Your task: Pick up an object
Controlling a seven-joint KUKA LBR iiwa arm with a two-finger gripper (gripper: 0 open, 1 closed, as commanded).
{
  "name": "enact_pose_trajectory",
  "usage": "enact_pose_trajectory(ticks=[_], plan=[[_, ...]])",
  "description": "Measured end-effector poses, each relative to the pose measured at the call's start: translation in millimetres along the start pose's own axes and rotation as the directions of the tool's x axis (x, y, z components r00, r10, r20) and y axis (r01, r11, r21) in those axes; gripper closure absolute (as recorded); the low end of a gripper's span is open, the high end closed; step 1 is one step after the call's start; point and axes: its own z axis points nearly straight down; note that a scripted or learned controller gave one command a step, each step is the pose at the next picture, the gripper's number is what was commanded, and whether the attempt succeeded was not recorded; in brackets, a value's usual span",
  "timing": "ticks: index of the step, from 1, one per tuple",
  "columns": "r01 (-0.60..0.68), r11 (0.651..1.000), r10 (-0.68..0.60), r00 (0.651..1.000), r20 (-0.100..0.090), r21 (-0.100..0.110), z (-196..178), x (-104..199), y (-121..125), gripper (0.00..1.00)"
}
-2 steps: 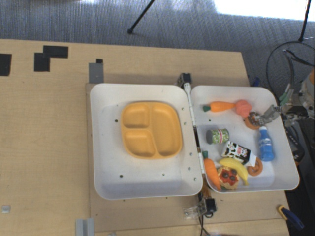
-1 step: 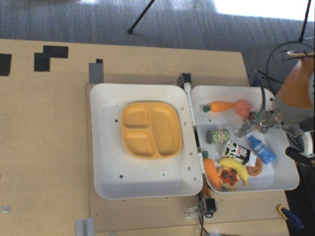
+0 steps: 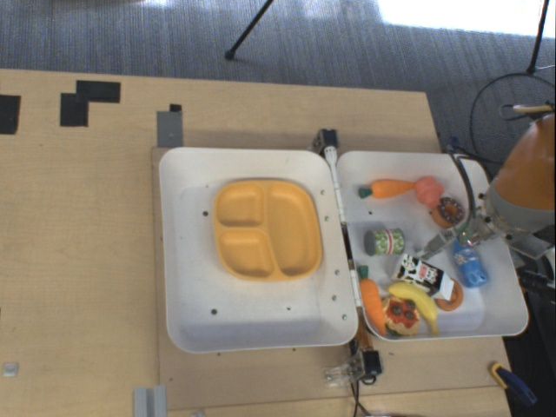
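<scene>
- Reaching in from the right, the claw (image 3: 458, 237) hangs low over the right bin (image 3: 506, 320), just above a blue bottle (image 3: 471, 268); its grip cannot be told.
- A carrot (image 3: 393, 188), can (image 3: 384, 241) and banana (image 3: 417, 300) lie nearby.
- A yellow tray (image 3: 265, 228) sits in the left bin (image 3: 187, 302).

Robotics lab, plywood bench (image 3: 78, 233) with black markers (image 3: 89, 101); tripod legs (image 3: 261, 16), carpet

A divided tray (image 3: 265, 229) is lying in the left bin (image 3: 187, 320). In the right bin (image 3: 504, 320), a carrot (image 3: 393, 188) is sitting far, a can (image 3: 384, 241) mid-left, a banana (image 3: 417, 301) near, and a bottle (image 3: 470, 268) to the right.
</scene>
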Motion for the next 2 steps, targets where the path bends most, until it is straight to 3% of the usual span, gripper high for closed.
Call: enact_pose_trajectory(ticks=[1, 2], plan=[[0.001, 1.000, -0.001, 1.000, 0.004, -0.005, -12, -1, 2, 1.00], [-0.211, 0.977, 0.211, 0.977, -0.002, 0.004, -87, 36, 26, 1.00]])
